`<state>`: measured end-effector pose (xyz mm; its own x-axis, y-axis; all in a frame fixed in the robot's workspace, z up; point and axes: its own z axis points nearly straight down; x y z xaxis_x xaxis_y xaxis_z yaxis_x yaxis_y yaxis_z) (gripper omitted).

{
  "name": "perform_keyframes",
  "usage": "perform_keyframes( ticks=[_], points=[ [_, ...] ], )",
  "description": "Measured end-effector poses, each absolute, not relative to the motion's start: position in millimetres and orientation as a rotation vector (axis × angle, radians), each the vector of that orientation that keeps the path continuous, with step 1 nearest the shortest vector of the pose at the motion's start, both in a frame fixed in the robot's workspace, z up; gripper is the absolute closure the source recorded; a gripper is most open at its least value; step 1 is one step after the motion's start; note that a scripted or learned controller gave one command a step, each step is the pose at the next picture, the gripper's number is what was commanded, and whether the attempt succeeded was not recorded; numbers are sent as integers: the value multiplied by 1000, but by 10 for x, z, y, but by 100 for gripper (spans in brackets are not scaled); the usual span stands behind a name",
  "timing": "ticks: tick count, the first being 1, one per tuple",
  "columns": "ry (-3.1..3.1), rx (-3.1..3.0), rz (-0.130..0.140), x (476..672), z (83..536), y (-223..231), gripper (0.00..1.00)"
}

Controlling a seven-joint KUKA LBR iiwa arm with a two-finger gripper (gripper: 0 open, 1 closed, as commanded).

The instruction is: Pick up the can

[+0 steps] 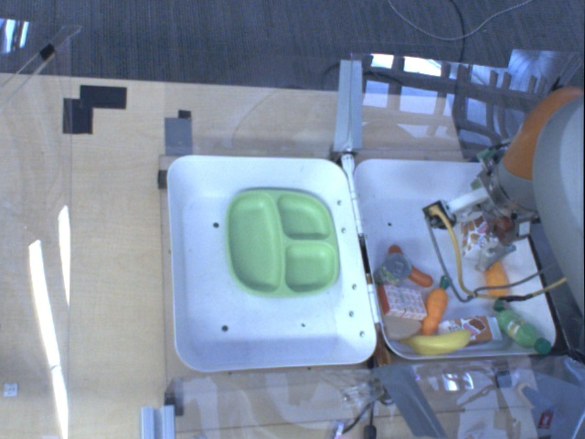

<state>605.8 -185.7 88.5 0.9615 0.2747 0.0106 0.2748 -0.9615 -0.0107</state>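
You are looking down at a slant on a pale wooden bench (pixel 110 273) carrying two shallow white bins side by side. The left bin (pixel 196 337) holds a green divided tray (pixel 279 242) near its middle, with three compartments.

The right bin (pixel 393 190) holds a cluster of items along its lower edge: a banana (pixel 439 342) lying against the lower rim, a green bottle (pixel 523 330) in the lower right corner, a carrot (pixel 435 307) standing just above the banana, a red box (pixel 401 297) to the carrot's left, and a small grey round item (pixel 395 267) above the box.

The can (pixel 478 239) appears to sit near the right bin's right edge, directly beneath the gripper (pixel 496 230). The grey arm (pixel 553 167) with its orange band reaches in from the right. Its fingers are blurred together with the can, so you cannot tell whether they are apart or closed, or whether they grip anything. A yellow cable (pixel 450 254) loops down from the wrist.
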Motion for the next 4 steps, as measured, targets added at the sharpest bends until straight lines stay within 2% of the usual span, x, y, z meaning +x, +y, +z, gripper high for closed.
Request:
perform_keyframes(
  ticks=[1, 2, 3, 4],
  points=[
    [-527, -3097, -6, 6568, 860, -1704, 0],
    [-757, -3050, -6, 6377, 1200, -2027, 0],
    [-816, -3040, -14, 6319, 917, -1606, 0],
    [-819, -3039, -19, 6334, 1031, -1594, 100]
  ],
)
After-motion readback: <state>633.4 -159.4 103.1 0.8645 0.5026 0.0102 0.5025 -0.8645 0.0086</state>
